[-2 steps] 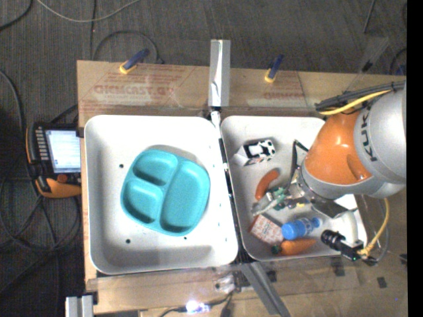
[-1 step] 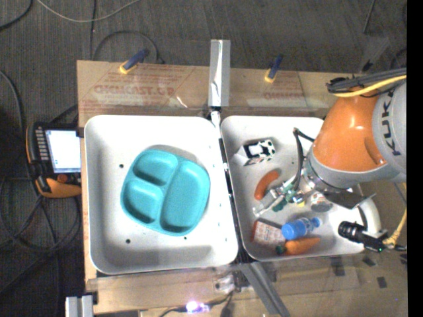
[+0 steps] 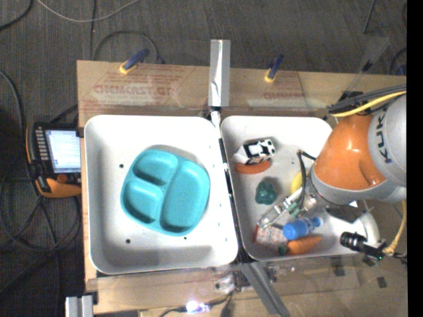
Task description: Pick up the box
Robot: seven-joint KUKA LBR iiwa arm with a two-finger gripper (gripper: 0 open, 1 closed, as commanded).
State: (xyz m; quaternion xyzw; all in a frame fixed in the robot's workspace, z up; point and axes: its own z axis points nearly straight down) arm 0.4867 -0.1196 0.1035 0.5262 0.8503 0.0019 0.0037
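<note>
A small flat box (image 3: 264,234) with reddish and white print lies near the front edge of the right bin (image 3: 317,125). My gripper (image 3: 285,209) reaches down and to the left from the grey and orange arm (image 3: 350,160). Its tip hangs just above and to the right of the box, amid the clutter. From this angle I cannot make out whether it touches the box. Part of the box is covered by a clear bottle with a blue cap (image 3: 296,230).
The right bin also holds a black-and-white toy (image 3: 258,149), an orange-red piece (image 3: 252,168), a green lump (image 3: 266,191), a yellow item (image 3: 297,180) and a carrot (image 3: 304,245). A teal divided plate (image 3: 165,190) lies in the left bin (image 3: 99,177).
</note>
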